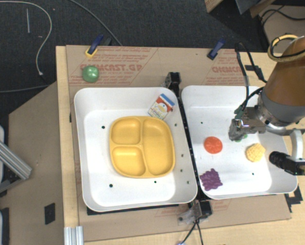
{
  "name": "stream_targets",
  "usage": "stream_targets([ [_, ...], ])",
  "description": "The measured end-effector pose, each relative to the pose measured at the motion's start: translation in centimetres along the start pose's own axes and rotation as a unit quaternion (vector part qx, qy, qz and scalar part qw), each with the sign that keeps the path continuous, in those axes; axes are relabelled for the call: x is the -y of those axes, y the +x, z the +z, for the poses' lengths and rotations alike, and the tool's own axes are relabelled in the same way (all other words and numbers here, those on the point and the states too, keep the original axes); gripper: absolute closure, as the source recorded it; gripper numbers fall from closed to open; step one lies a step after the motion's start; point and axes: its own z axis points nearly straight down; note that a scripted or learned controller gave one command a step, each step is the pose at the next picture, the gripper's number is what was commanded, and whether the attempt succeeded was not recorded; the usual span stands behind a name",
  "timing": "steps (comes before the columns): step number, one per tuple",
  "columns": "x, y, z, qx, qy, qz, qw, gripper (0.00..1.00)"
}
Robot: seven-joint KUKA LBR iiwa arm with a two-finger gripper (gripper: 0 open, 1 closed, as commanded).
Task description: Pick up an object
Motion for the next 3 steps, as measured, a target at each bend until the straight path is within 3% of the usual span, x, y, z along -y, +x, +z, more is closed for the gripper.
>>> stream_targets([
  [2, -2.4, 10.6, -1.1, -0.002, 0.002, -0.003, 1.0, 1.0],
  [3, -5.0, 15.2, -2.0, -0.002, 0.002, -0.002, 1.0, 1.0],
])
